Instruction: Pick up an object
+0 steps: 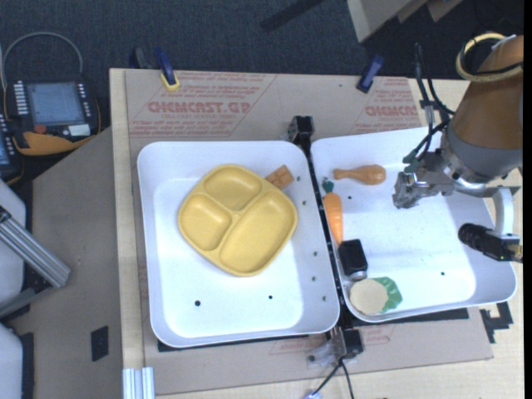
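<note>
Altogether two shallow white bins sit side by side on the desk [133,223], which is covered by a brown sheet printed with red lettering. The left bin [166,306] fills the middle of the frame and carries one yellow divided plate [238,219] with three compartments; one small brown block [280,176] lies touching the plate's upper right edge. The right bin [432,289] occupies the right half of the frame and holds four loose things, all toward its left side: one tan drumstick-shaped toy [362,174] near the top, one orange carrot [333,215] along the left wall just below it, one black box [352,257] below the carrot, and one pale round disc with a green leaf edge [374,295] at the lower left corner, just beside the box. One grey arm with an orange band [490,106] enters at the upper right of the frame, and its tool [407,191] hangs over the upper middle of the right bin, to the right of the drumstick and apart from it. Whether the tool is released or clenched cannot be told from this slanted view, and nothing is seen between its tips. Two clamps, one yellow-and-blue [166,71] and one blue [370,73], stand at the sheet's top edge.
</note>
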`<state>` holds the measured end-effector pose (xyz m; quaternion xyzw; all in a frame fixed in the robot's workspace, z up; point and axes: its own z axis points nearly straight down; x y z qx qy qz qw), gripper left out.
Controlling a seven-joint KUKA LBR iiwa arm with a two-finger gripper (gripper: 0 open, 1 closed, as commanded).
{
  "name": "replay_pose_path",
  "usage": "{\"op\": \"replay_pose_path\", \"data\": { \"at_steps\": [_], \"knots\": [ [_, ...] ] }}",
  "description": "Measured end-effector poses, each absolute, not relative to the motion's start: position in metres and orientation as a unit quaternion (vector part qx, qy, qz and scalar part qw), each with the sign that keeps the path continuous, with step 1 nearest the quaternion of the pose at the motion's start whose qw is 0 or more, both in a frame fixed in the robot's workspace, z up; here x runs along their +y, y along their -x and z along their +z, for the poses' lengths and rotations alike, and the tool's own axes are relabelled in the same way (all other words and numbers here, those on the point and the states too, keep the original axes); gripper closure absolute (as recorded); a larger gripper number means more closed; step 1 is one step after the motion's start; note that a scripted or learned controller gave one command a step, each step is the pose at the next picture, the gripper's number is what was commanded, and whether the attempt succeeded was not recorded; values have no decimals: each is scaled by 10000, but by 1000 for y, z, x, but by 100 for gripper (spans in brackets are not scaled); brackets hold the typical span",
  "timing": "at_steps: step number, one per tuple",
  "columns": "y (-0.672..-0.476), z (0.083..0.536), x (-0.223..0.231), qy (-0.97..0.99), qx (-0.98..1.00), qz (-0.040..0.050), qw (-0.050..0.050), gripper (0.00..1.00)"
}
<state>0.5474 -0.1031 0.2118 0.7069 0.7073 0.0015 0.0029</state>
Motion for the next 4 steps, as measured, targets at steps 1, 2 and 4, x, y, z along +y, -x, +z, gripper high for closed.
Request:
{"op": "replay_pose_path", "data": {
  "at_steps": [1, 2, 4],
  "knots": [
    [-553, 275, -105, -7068, 7074, 23, 38, 100],
    [-553, 273, -50, -7048, 7094, 6, -10, 100],
    [-550, 248, 65, -7051, 7091, -4, -20, 100]
  ]
}}
